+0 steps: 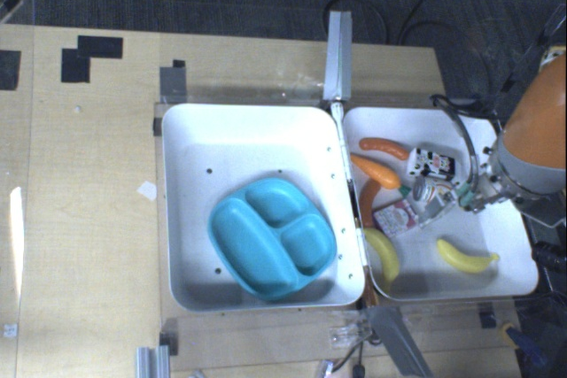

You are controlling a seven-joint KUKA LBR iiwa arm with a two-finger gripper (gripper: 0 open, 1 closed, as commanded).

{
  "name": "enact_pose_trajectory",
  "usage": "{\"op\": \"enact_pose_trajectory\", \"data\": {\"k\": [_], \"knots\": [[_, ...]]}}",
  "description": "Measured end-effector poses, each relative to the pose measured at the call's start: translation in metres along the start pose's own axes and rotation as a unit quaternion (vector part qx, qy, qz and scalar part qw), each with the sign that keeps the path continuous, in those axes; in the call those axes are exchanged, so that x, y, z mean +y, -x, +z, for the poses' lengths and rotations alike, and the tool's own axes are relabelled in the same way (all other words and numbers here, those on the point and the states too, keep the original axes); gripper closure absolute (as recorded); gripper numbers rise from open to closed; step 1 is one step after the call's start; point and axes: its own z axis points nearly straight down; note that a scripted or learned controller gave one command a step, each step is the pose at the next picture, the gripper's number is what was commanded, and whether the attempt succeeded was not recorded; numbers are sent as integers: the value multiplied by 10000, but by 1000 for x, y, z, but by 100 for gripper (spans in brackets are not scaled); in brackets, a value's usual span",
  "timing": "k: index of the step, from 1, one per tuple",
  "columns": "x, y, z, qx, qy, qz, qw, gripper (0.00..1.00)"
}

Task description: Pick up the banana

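Claw low in the right bin, banana not yet taken.

The banana (pixel 467 257) lies near the front edge of the right bin (pixel 523 279), apart from the claw (pixel 429 195), which hangs over a small packet (pixel 396 217) mid-bin; whether it is clenched or released I cannot tell. The arm (pixel 532 137) reaches in from the bin's right edge, wrist angled down and leftward. Risk: crowded neighbours, an orange carrot (pixel 376 170), a sausage (pixel 384 147) and a second yellow piece (pixel 384 252) by the front-left corner, could be nudged or grabbed instead, and the banana's curve may slip away. The blue tray (pixel 270 235) sits in the left bin (pixel 177 190).
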Motion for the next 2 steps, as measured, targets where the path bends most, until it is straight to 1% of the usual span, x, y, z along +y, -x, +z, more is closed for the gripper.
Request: {"op": "enact_pose_trajectory", "data": {"k": [1,2], "knots": [[28,-28,-51,0,3,-171,9999,0],[-10,22,63,8,-17,299,9995,0]]}}
